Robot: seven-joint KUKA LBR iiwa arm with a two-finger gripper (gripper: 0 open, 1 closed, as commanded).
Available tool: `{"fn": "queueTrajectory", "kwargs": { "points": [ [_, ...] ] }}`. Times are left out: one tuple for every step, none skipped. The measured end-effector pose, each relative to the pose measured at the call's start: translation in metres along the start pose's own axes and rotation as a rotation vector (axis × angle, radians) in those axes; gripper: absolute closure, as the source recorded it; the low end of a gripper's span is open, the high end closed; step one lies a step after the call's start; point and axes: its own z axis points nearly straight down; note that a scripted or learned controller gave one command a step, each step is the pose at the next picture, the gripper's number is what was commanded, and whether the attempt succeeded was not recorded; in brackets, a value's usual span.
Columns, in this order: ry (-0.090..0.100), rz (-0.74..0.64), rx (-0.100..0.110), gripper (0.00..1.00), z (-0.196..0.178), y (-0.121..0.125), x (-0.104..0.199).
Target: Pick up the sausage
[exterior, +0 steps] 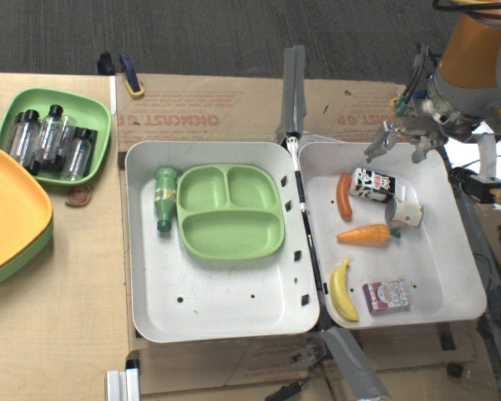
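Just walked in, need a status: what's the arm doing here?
The arm's gripper hangs over the far edge of the right bin, with nothing between its fingers. The sausage lies untouched in that bin, beside the milk carton, with a carrot, banana and purple packet nearer the camera. The left bin holds a green tray and a green bottle. The pick is not yet done.
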Motion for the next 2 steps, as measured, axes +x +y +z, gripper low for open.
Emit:
{"fn": "queueTrajectory", "kwargs": {
  "points": [
    [0.0,0.132,-0.023,0.0,0.119,-0.002,-0.027],
    [-0.014,-0.089,-0.039,0.0,0.122,0.003,0.018]
  ]
}}
